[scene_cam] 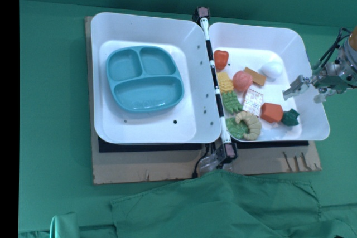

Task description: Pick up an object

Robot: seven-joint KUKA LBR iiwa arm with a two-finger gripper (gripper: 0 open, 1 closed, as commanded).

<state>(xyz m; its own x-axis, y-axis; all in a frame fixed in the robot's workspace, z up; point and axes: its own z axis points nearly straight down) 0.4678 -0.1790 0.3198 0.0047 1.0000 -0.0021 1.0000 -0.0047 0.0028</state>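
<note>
The right bin [290,42] holds several small toy foods: a red pepper [221,58], a white egg [272,69], a pink ball [242,80], a yellow corn piece [225,83], an orange block [271,112], a dark green piece [290,117], a tan ring [249,123] and a printed card [252,101]. My gripper [307,90] hangs over the bin's right side, above and to the right of the orange block and green piece. Its fingers are spread open, with nothing between them.
The left bin [189,53] carries a teal divided plate [145,78]. A black-and-white hinge bar [215,83] runs between the bins. Both bins rest on a cardboard sheet [145,167]. Crumpled green cloth [223,206] lies along the front.
</note>
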